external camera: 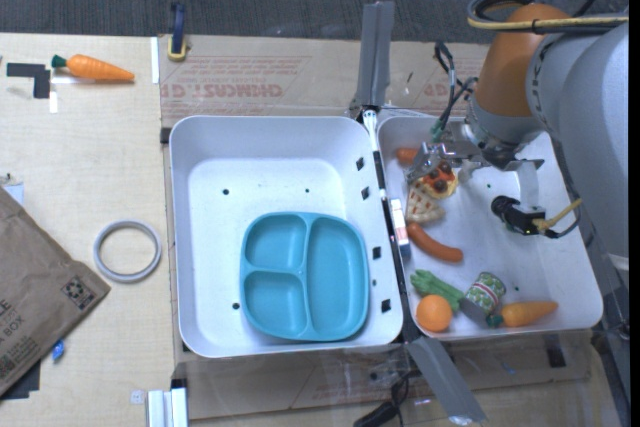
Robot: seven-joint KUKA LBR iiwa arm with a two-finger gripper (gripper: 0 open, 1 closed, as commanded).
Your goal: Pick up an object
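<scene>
Gripper (pixel 437 158) sits low in right bin (pixel 570 260), just above pizza slice (pixel 428 197); can't tell finger state. Sausage (pixel 434 244) lies below the slice.

The scene was evenly and brightly lit from overhead, with soft, short shadows under the rims of the left bin (pixel 190 245) and the right bin (pixel 575 265). The white plastic looked slightly washed out, and a mild sheen lay on the blue tray (pixel 305 275). Focus was fair across the bench, though small items were grainy. The arm (pixel 570 55) at the right edge looked soft and bulky, being close to the lens.
</scene>
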